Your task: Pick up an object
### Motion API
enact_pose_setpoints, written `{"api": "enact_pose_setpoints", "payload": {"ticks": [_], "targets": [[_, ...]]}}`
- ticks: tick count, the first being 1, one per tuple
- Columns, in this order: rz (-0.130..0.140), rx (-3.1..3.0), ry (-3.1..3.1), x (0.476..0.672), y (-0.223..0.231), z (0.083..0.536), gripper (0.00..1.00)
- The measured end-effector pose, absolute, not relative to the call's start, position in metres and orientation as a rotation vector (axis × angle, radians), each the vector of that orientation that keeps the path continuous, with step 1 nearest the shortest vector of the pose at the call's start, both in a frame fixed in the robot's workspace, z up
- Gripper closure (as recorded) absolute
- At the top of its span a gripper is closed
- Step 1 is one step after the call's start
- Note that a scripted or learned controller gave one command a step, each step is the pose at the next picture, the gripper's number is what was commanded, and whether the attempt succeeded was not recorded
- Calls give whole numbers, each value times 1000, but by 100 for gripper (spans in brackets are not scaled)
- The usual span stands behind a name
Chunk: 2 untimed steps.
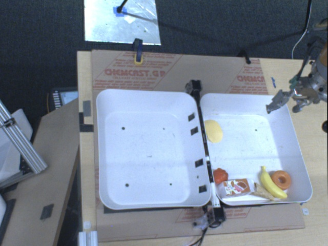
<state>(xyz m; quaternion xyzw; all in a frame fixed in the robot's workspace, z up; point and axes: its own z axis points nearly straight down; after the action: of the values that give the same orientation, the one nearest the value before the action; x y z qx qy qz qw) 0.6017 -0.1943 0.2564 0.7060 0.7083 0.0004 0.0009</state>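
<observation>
In the right bin's [287, 137] near corner, toward five o'clock, lie the candidates for picking: a curved yellow banana [270, 183], smooth-skinned, touching a round orange ring like a doughnut [281, 179] on its right. Just at nine o'clock from the banana sits a small flat packet [237, 187] with brown and white print, and a lumpy red-orange piece [220, 176] rests against the bin's left wall. Farther up, at eleven o'clock, a pale yellow oval [213, 131] lies alone. The pincer [274, 103] hangs over the bin's far right rim with nothing between its fingers; whether they are parted I cannot tell. The left bin [148, 147] is glossy white plastic. Both stand on printed brown cardboard [169, 70] covering the table [84, 65].
</observation>
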Motion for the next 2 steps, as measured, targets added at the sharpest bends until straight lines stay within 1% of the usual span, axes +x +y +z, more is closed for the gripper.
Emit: {"api": "enact_pose_setpoints", "payload": {"ticks": [1, 2], "targets": [[-6, 2220, 2240, 580, -129, 122, 0], [7, 2216, 2210, 544, -169, 243, 0]]}}
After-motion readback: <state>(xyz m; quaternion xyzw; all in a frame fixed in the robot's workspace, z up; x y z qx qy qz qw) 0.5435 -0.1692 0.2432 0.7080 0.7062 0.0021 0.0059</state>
